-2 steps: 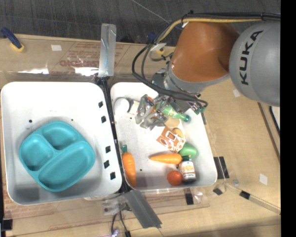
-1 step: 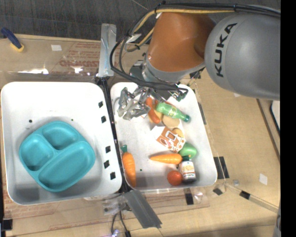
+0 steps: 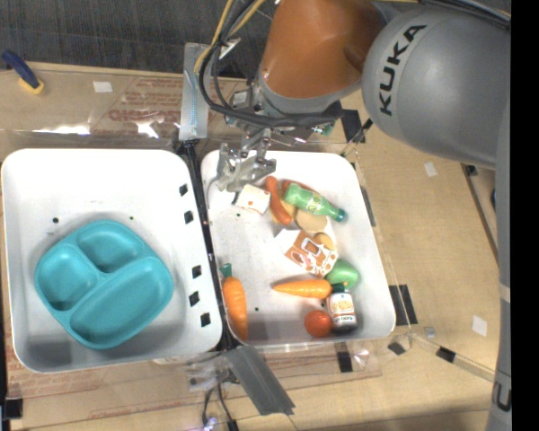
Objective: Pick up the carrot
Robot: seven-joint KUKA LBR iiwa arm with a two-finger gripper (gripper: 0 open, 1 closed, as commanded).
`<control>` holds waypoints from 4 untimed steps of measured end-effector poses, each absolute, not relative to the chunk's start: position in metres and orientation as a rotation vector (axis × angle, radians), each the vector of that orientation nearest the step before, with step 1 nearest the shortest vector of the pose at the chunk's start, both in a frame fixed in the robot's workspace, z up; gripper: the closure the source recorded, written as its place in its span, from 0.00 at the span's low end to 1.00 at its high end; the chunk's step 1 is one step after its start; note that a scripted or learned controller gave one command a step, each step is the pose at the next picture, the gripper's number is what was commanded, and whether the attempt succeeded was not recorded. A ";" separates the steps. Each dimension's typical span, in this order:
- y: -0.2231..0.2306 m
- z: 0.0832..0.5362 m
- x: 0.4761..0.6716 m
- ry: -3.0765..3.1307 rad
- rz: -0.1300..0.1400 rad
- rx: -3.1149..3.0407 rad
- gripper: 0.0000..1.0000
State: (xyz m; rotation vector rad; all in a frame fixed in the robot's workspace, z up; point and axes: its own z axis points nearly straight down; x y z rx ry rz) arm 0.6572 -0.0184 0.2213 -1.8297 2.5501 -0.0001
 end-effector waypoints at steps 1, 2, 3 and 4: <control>-0.106 0.170 0.656 2.449 0.005 -1.973 1.00; -0.186 0.237 0.658 2.291 -0.007 -2.144 1.00; -0.207 0.153 0.656 2.246 0.013 -2.199 1.00; -0.210 0.109 0.660 2.077 -0.013 -2.348 1.00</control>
